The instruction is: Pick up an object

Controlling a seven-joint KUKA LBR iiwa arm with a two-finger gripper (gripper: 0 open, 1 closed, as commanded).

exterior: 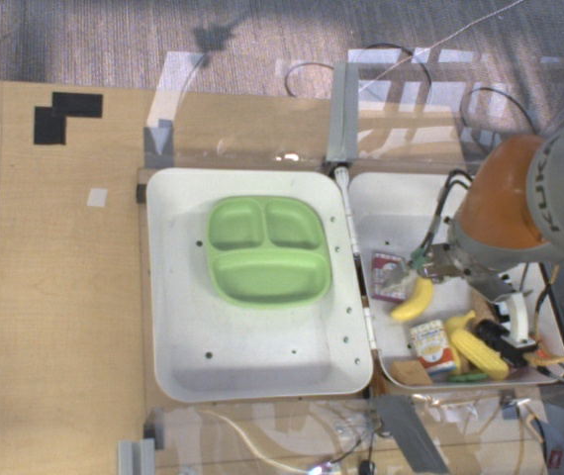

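- Left bin [178, 265]: green three-compartment tray [267, 249] lying flat near the centre.
- Right bin [386, 201]: small pink-and-grey packet [389, 275] near the left wall, yellow banana [416, 299] just beside it.
- Gripper [428, 261] low over the bin, directly above the banana's upper end; finger spread impossible to tell, nothing seen pinched.
- Lower right corner: clutter of small box [428, 339], yellow corn [480, 346] and other toys.

**Around the two bins**

A light green plastic plate with three compartments [267, 249] lies in the shallow white left bin [178, 354], near its middle. The bins sit on a pale wooden bench top [54, 295] that carries black square marks [64, 115]. Thin cables [307, 72] loop behind the bins, over grey carpet [114, 18].
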